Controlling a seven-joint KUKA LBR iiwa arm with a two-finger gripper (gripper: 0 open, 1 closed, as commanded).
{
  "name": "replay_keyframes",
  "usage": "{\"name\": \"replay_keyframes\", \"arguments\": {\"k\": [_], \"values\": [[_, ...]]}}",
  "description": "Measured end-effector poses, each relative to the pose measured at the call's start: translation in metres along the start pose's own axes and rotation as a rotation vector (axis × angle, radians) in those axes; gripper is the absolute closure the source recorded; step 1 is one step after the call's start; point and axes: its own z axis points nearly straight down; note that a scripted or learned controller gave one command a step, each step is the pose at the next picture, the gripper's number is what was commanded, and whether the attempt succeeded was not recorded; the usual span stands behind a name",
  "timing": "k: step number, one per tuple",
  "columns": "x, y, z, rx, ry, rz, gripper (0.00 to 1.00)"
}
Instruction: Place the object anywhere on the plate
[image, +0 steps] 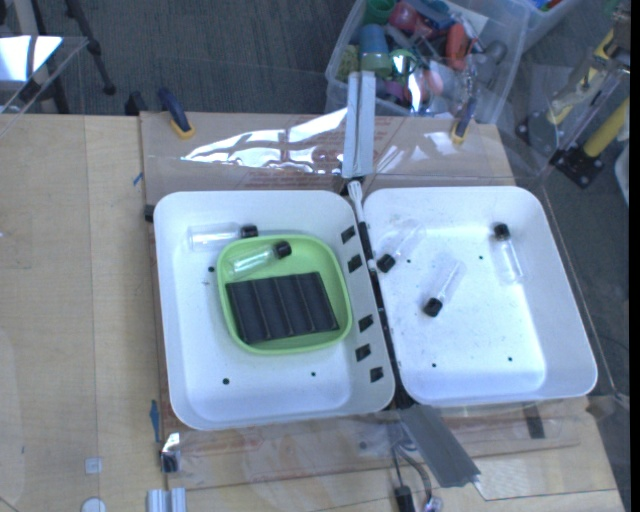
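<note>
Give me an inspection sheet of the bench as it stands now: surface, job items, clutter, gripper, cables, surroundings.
Surface: wooden bench bearing a left bin and a right bin side by side, with black clips along the divider between them.
Job's things: green plate in the left bin, carrying a black ribbed block and one clear vial with a black cap. Another vial lies off the plate, at its upper left. Three vials lie loose in the right bin.
Clutter: small dark specks in the right bin.
Gripper: nothing seen.
Cables: some at the bottom edge, below the bins.
Surroundings: clear tub of coloured items behind the bins.
</note>
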Motion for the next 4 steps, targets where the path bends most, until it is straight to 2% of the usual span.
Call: {"name": "replay_keyframes", "arguments": {"k": [1,2,3,4], "values": [[-0.039,0.016,0.0,0.001,0.0,0.173,0.0],[-0.035,0.017,-0.01,-0.004,-0.002,0.163,1.0],[0.008,-0.004,0.111,0.007,0.001,0.081,1.0],[0.05,-0.043,0.252,0.008,0.002,-0.057,1.0]]}}
